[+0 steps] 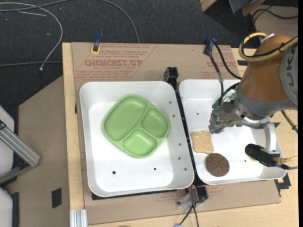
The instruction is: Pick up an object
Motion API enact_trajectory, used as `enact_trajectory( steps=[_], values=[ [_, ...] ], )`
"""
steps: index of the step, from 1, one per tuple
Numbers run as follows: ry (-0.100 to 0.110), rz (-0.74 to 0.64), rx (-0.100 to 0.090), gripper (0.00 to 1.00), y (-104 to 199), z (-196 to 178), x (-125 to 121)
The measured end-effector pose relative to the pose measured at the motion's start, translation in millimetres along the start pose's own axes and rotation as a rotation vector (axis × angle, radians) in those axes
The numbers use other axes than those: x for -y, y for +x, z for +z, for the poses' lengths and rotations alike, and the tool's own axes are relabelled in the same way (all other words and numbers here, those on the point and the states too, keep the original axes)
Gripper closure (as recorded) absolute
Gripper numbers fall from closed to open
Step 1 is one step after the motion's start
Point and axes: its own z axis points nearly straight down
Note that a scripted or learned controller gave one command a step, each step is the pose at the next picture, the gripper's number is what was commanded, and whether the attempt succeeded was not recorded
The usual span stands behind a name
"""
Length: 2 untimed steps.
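So the bench [71,126] is wearing a sheet of brown cardboard with red print, and two shallow white bins are sitting on it side by side, just about touching. The left bin [94,174] is sitting next to the right bin [199,91], with black clamps [171,73] gripping the seam between them.

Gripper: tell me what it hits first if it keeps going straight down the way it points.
Probably the bare floor of the right bin. The gripper points down just above the tan cracker, which lies slightly toward the camera; depth is unclear, so it could clip the cracker's far edge.
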Motion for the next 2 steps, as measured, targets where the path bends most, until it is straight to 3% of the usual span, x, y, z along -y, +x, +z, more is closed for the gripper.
enact_trajectory(
  steps=[2],
  values=[
    [-0.001,0.000,0.001,1.00,103.4,-13.1,15.1]
  ],
)
